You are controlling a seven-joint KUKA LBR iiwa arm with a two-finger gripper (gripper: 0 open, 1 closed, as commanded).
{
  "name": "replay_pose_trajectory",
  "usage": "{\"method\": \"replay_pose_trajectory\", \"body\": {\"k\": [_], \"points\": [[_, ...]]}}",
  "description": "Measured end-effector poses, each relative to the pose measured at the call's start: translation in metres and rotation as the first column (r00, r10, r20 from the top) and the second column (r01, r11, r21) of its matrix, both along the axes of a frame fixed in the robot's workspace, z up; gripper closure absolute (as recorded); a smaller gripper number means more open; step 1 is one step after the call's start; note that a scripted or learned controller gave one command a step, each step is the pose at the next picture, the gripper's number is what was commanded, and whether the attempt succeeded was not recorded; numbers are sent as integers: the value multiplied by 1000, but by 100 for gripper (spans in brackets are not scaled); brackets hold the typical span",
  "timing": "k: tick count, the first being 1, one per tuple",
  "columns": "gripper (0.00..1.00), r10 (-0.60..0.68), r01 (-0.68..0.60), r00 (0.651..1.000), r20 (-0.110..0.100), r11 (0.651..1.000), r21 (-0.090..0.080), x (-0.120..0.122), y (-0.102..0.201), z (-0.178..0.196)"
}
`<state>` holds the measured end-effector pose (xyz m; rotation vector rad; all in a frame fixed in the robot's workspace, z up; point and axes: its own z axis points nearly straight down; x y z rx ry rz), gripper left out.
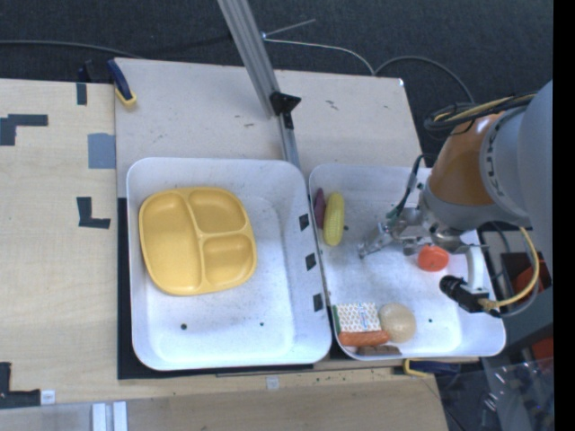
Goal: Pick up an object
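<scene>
Yellow divided tray sits in left bin, toward its left edge. Right bin: corn cob by left wall, orange ball near right edge. Fingers over bin's middle, open/closed can't tell.

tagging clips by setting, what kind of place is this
Probably a robotics lab bench: an arm reaches over two white bins of toy food, with tape marks on the table.

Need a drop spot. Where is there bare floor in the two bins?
Left bin: bare strip below and right of the yellow tray. Right bin: open centre between the corn and the bottom-edge cluster, bread roll included. Crowded near the gripper and tomato.
</scene>
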<state>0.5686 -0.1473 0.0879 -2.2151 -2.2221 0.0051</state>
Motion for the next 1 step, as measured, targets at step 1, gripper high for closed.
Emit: {"method": "replay_pose_trajectory", "body": {"k": [1], "points": [[0, -3, 3, 1000, 4, 1000, -1, -68, 28, 1]]}}
